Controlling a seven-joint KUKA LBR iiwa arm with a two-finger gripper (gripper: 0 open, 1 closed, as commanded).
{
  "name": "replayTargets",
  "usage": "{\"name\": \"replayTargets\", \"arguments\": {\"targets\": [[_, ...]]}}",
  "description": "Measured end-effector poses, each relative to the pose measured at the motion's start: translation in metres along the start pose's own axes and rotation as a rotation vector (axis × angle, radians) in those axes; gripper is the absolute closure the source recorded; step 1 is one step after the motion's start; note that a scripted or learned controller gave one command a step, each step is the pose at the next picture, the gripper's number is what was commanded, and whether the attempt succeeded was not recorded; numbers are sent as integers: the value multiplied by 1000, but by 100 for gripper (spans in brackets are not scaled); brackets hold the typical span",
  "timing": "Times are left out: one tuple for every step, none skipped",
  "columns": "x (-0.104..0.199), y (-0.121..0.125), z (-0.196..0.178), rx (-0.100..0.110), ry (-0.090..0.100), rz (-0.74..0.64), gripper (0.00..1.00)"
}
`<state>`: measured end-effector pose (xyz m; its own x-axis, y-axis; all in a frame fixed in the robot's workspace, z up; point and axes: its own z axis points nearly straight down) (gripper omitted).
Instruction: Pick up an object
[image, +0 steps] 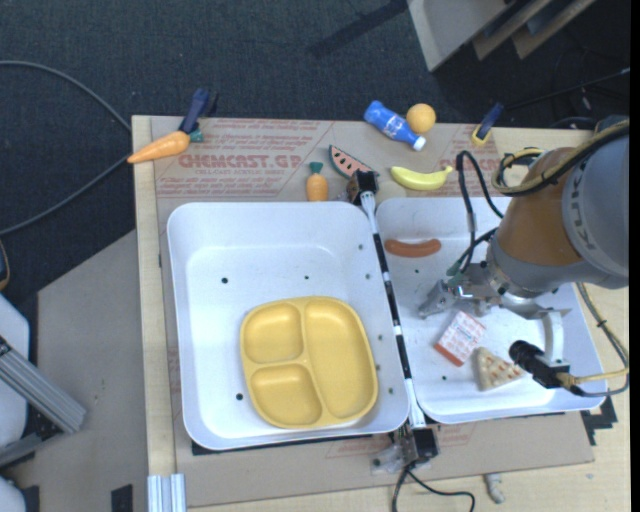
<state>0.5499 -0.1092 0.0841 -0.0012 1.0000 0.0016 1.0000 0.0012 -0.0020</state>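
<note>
In the right bin (560, 400) lie a brown sausage (412, 246) near the far wall, a red and white packet (460, 338) in the middle, and a pizza slice (495, 370) toward the front. My gripper (442, 297) hangs low over the bin's left part, just above and left of the packet and in front of the sausage. Nothing is seen held in it. The left bin (200, 250) holds a yellow divided plate (308, 360).
Behind the bins on the bench lie a carrot (160, 148), a small orange toy (317, 186), a watermelon slice (345, 160), a banana (420, 178), a blue bottle (392, 124) and an orange (421, 117). Cables run along the right bin's far right side.
</note>
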Motion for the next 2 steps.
{"name": "replayTargets", "arguments": {"targets": [[2,-38,0,0,-1,2,0],[59,73,-102,-5,-1,-1,0]]}}
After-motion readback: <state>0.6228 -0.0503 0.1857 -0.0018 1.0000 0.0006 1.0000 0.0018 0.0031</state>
